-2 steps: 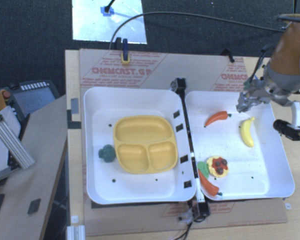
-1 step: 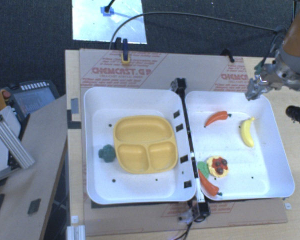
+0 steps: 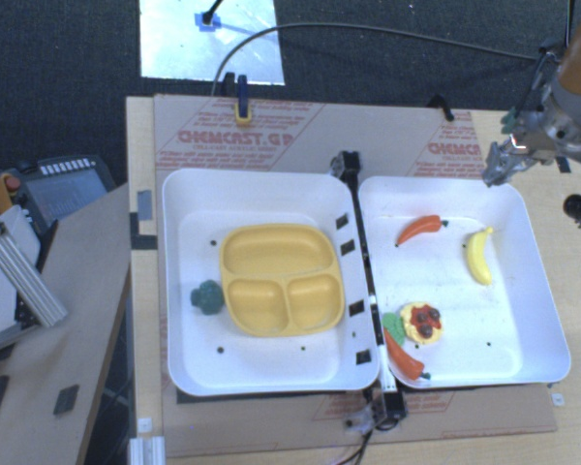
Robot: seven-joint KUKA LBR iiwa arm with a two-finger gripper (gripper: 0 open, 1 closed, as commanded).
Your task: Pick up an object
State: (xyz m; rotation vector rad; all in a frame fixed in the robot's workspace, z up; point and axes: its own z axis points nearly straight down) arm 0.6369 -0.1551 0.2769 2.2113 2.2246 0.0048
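The right bin [image 3: 523,356] holds an orange-red pepper [image 3: 421,228] near its back, a yellow banana [image 3: 478,256] to the right of it, a small round yellow-and-red toy [image 3: 423,322] at the front left, and an orange carrot [image 3: 405,356] against the front-left wall. My gripper [image 3: 498,167] hangs over the back right rim of this bin, above and to the right of the banana, with nothing seen in it.
The left bin [image 3: 189,211] carries a yellow divided plate [image 3: 279,277] with a green broccoli piece [image 3: 208,297] beside it on the left. Black clips [image 3: 349,168] run along the divide between the bins. A teach pendant [image 3: 63,197] lies at far left.
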